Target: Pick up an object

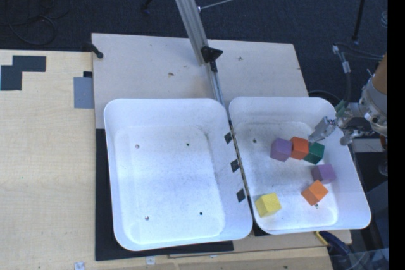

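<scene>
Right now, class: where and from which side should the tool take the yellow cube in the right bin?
Grip the yellow cube across two opposite flat side faces, coming straight down from above. It lies alone near the bin's front left corner, well apart from the other blocks, so both fingers likely have room. Turn the tool to match its slight rotation.

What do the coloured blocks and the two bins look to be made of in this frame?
The blocks, such as the yellow block and the orange block, look like painted wood or foam: matte, flat faces, crisp edges, no glare. Which of the two is unclear. The right bin and left bin look like moulded white plastic: thin rounded rims, a smooth, slightly speckled surface.
</scene>
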Controlling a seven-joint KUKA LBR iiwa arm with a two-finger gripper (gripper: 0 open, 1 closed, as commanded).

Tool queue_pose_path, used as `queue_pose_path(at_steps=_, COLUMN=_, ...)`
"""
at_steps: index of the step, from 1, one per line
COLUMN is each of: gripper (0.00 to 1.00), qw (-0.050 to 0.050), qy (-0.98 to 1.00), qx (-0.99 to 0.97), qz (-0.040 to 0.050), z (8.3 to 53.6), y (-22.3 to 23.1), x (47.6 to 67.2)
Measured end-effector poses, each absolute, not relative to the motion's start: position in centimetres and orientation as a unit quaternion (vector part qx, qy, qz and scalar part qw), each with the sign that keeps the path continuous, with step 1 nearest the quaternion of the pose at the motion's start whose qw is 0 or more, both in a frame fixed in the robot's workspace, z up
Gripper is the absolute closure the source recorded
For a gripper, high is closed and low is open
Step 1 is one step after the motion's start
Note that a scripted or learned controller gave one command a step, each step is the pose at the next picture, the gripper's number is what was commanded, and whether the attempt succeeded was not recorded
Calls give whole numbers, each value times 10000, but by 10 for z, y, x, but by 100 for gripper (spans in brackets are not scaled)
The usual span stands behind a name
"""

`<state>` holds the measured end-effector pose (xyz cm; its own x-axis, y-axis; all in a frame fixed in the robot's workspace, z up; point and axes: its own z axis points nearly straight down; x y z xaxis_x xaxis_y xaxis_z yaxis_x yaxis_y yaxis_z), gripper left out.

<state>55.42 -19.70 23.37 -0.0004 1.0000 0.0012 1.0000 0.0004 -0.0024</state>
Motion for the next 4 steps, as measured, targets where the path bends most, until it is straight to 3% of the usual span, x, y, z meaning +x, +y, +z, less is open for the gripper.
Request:
queue_pose_path(at_steps=1, gripper=0, qw=-8, qy=-7075, qx=-7067, qz=2, z=129, y=-181, x=579)
queue_pose_path(at_steps=2, gripper=0, qw=-139, qy=-7083, qx=-7057, qz=-72, z=120, y=-199, x=589)
queue_pose_path(at_steps=3, gripper=100, qw=-157, qy=-7074, qx=-7066, qz=-79, z=130, y=-202, x=590)
queue_pose_path(at_steps=4, gripper=0, qw=-155, qy=-7072, qx=-7068, qz=-78, z=130, y=-202, x=589)
